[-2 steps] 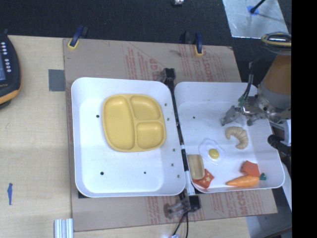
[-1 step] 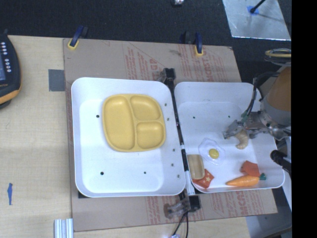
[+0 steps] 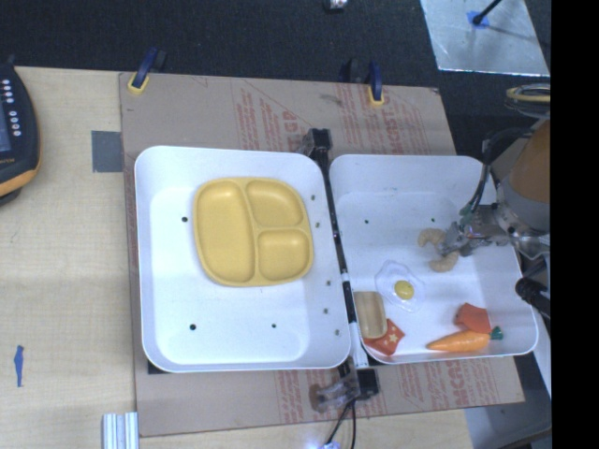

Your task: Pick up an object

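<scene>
My gripper hangs low over the right bin, near its right wall. Its tip is right by two small beige pieces: one curved to its left, one just below it. Further down in the same bin lie a fried egg, a bread slice, a red slice, a carrot and a red piece. The fingers are too small and blurred for me to read.
The left bin holds a yellow divided plate. A black divider with clips runs between the bins. Clamps hold the cardboard base at the back. A pendant sits at the far left.
</scene>
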Motion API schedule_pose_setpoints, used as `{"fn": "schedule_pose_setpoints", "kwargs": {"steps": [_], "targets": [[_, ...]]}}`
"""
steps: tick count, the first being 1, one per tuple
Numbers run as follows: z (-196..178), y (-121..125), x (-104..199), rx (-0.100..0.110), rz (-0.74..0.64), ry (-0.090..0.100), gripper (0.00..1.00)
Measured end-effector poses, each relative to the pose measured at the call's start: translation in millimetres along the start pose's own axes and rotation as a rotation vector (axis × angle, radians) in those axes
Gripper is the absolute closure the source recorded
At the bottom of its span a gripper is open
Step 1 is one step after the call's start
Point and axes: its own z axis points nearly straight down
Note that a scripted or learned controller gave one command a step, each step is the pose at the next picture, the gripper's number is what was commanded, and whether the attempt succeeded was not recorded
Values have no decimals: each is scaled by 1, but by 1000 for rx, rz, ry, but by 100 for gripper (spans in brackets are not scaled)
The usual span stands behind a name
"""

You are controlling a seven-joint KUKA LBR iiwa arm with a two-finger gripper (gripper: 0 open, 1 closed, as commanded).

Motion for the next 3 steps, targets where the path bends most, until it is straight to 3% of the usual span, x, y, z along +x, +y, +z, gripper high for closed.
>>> {"fn": "schedule_pose_setpoints", "kwargs": {"steps": [1, 2, 3], "targets": [[2, 32, 10, -16, -2, -9, 100], [-40, 0, 76, 3, -5, 4, 100], [-37, 1, 73, 2, 0, 2, 0]]}}
